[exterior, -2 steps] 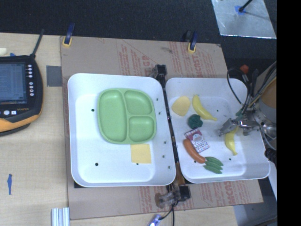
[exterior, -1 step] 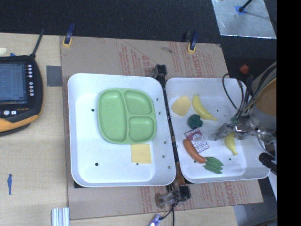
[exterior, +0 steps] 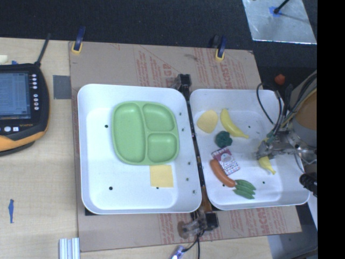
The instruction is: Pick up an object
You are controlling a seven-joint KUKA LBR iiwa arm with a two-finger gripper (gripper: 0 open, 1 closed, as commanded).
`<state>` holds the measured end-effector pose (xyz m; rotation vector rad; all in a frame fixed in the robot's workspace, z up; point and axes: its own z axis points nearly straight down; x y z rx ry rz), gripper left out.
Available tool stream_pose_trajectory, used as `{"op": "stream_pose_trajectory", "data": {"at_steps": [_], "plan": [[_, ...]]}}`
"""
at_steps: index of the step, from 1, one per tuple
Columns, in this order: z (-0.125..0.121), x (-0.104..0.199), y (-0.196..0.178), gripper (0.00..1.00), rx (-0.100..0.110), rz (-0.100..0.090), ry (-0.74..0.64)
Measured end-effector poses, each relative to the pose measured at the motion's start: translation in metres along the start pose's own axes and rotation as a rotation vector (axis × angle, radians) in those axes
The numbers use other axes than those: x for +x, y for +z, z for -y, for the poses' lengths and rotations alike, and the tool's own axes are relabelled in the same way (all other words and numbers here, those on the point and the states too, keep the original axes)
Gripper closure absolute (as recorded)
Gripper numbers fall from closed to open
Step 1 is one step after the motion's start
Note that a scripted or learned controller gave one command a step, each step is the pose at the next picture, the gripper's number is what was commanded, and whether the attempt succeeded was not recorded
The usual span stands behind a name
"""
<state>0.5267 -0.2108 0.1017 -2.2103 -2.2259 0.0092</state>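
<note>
The jaws [exterior: 268,151] sit low in the right bin [exterior: 285,198], directly over a small yellow piece [exterior: 267,164]; whether they are open or closed on it cannot be told. Well to their left lie a banana [exterior: 233,124], broccoli [exterior: 223,140], carrot [exterior: 222,174] and green pod [exterior: 244,189].

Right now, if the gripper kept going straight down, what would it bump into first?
Probably the small yellow piece lying right under the gripper in the right bin. The gripper sits just above or on it, though height is hard to judge from this slanted view.
</note>
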Motion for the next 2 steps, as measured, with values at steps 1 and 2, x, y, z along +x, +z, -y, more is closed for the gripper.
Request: {"op": "stream_pose_trajectory", "data": {"at_steps": [1, 2], "plan": [[-0.047, 0.063, -0.084, 1.0, -0.006, -0.002, 0.002], [-0.024, 0.117, -0.128, 1.0, -0.005, -0.002, 0.003]]}}
